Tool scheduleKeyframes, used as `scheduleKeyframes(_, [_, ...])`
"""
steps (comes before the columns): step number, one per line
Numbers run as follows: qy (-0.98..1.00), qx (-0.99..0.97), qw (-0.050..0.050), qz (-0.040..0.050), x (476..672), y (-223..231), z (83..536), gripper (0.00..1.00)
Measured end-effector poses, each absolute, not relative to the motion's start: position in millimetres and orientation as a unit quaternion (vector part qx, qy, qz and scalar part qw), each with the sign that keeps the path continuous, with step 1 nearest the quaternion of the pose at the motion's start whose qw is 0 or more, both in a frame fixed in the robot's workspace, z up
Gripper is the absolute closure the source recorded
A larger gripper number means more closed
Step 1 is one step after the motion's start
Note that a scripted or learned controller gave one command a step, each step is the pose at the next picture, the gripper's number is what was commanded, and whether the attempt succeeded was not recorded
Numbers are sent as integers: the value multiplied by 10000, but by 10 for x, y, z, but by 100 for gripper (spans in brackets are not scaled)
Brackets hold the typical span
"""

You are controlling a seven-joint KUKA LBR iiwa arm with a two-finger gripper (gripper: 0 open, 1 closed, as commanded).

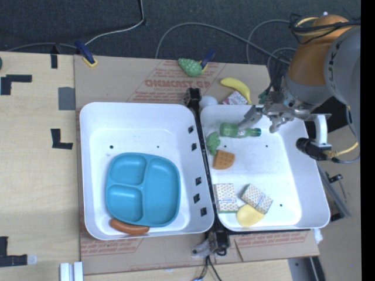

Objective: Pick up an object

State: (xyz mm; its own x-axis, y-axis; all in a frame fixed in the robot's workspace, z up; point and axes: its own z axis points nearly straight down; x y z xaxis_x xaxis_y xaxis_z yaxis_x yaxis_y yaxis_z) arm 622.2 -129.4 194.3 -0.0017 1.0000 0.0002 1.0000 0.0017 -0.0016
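Two white bins side by side: left bin (96,119) with a blue divided plate (142,188) and an orange sausage (129,227) touching the plate's near edge. Right bin (304,186) crowded: green bottle (239,132) near the far wall, broccoli piece (212,140) and waffle (223,158) close by against the divider, two wrapped packets (227,196) (258,199) and a yellow piece (250,216) at the near end. Gripper (265,117) low over the far right bin, fingers (253,115) spread apart, clasping nothing, just beside the bottle's cap end. Outside, beyond the bins: banana (236,87), green toy (190,67).
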Motion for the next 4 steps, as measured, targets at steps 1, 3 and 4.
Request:
scheduleKeyframes(1, [-7082,-7060,-13,-10,6605,-1714,1085,0])
scheduleKeyframes(3, [-7058,-7084,67,73,6549,-1064,837,0])
scheduleKeyframes(4, [-7072,-7070,-11,0,6024,-992,860,0])
